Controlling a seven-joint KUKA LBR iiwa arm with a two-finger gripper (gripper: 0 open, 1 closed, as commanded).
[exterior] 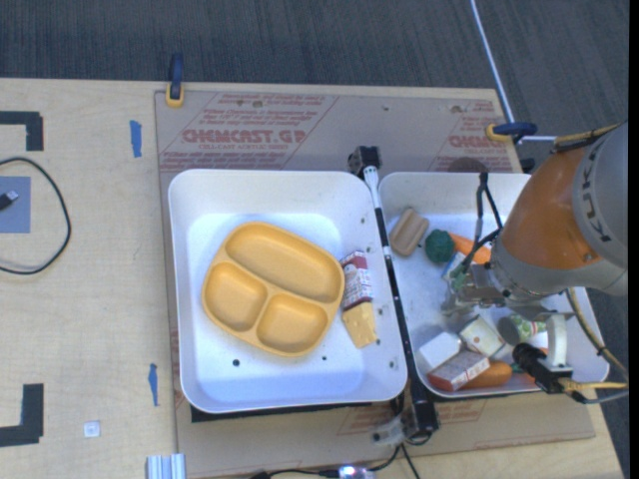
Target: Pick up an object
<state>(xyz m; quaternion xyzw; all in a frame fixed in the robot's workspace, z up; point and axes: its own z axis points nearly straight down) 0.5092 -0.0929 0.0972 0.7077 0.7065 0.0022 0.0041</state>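
we see the arm (559, 223) reaching over the right bin (419, 190), its gripper (469, 289) low among the toy food there. we cannot tell its grip. at the gripper's 11 o'clock lie a green broccoli (439, 244) and a tan bread roll (407, 232); at its 6 o'clock, a white box (482, 334). the left bin (190, 267) holds a yellow divided plate (272, 287).

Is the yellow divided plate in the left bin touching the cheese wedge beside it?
Apart. The camera view shows a strip of white bin floor between the yellow plate and the cheese wedge.
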